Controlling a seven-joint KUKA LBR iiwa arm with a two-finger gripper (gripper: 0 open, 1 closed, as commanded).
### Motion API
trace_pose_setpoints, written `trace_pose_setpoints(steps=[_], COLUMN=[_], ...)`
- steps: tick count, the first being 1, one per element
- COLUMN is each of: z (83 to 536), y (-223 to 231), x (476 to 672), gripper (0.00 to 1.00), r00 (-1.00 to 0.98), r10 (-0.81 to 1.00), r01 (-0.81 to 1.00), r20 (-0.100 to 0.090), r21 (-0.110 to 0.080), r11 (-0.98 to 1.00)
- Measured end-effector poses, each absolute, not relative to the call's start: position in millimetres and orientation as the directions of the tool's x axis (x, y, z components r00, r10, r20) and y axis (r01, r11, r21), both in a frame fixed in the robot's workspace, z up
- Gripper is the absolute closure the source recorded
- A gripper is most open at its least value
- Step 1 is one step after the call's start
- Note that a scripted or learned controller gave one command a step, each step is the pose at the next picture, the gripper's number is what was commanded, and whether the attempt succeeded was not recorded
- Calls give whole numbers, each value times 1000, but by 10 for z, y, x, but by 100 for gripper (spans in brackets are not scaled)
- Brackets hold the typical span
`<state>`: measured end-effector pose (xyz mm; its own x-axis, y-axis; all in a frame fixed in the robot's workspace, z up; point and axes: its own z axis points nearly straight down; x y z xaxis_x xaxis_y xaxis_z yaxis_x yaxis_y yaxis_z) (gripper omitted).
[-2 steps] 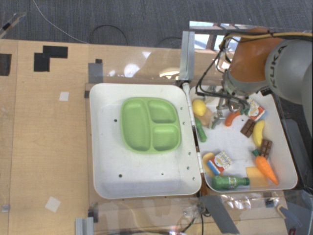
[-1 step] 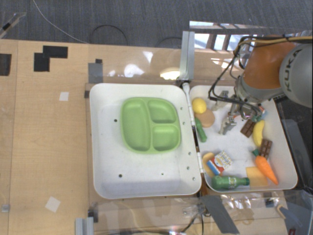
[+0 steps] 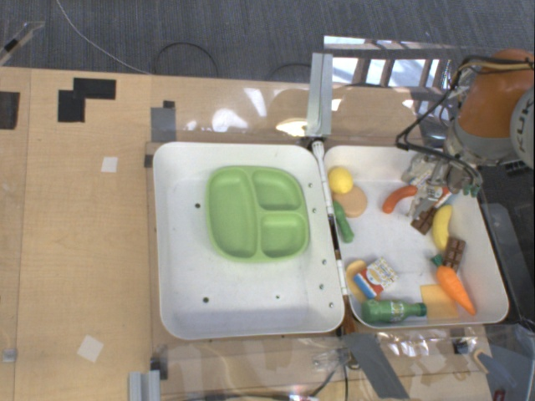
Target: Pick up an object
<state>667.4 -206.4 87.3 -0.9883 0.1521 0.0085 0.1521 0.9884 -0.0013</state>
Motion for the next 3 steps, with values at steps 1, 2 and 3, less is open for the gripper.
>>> trace_pose_setpoints(steps=[1,2,3], z=[886,887,891], y=[-1016,-1632,-975], x=[6336,6483,6265], gripper=[0,0,0], r00=[-989,-968,-989], r10=[150,-249,-145], r01=[150,-249,-145], r20=[-11,-12,-13], r21=[5,-5,0], r11=[989,968,989])
